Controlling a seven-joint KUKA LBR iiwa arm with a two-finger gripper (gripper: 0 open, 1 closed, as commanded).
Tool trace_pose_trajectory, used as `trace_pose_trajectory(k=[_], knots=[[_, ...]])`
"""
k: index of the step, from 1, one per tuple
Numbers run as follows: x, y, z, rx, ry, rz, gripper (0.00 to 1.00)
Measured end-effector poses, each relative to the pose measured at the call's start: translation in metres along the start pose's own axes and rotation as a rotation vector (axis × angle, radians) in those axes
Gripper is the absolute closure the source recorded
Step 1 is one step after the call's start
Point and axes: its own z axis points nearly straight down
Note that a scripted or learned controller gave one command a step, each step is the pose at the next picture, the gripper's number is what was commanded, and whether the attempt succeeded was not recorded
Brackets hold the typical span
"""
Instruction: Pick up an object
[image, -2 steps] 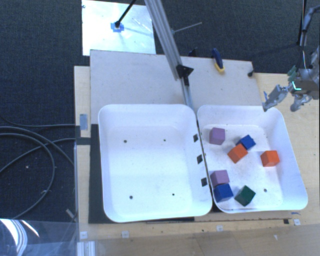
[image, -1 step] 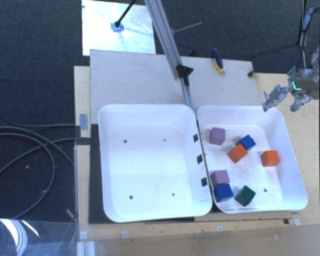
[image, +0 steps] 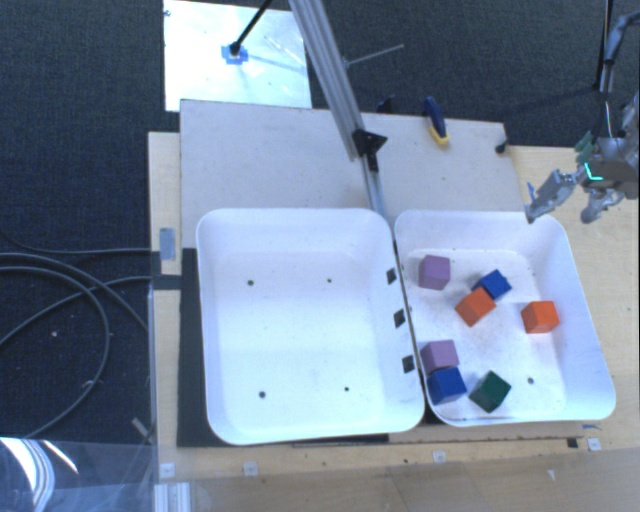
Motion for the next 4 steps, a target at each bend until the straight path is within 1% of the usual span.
trace_pose_trajectory(k=[4], knots=[[-0.0001, 0.0000, 0.0000, 0.000, 0.000, 0.000, 0.00]])
